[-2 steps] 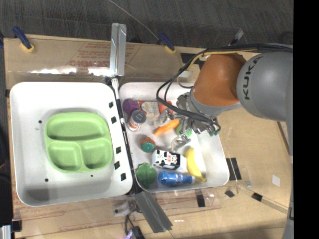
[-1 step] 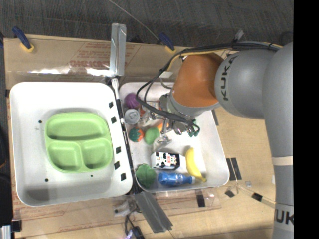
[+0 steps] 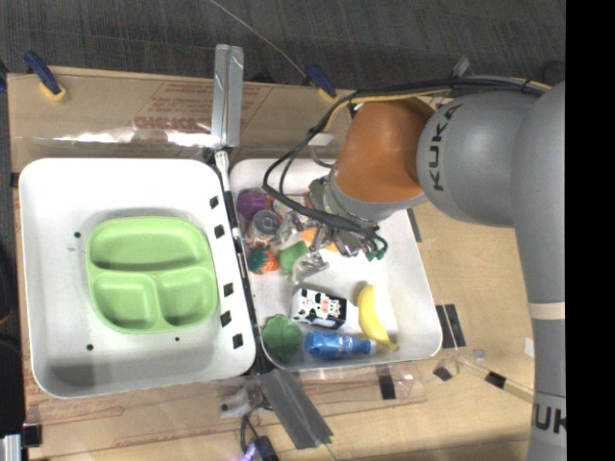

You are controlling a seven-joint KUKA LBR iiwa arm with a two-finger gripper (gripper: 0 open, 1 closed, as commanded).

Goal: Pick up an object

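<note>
Objects crowd the right bin (image 3: 415,286), the one the arm (image 3: 480,161) reaches into from the right. The gripper (image 3: 306,250) hangs low over the far-left part of this bin, its metal parts mixed in among a cluster of small things: a purple piece (image 3: 252,202), a grey round piece (image 3: 266,224) and an orange-and-green toy (image 3: 269,257). Whether it is clenched on anything or released cannot be told, because the wrist and cables cover it.

Nearer the viewer and clear of the gripper lie four more things. A black-and-white patterned item (image 3: 319,306) sits just near of the gripper. A banana (image 3: 372,317) lies to the right of it, its long axis running from far to near with a slight lean right. A blue bottle (image 3: 336,345) lies along the near wall, its long axis running left to right. A green ball (image 3: 282,335) sits at the bottle's left end.

The left bin (image 3: 48,257) holds a green divided tray (image 3: 152,274), well apart from the gripper.

The closest targets are probably the small cluster directly under the gripper.
</note>
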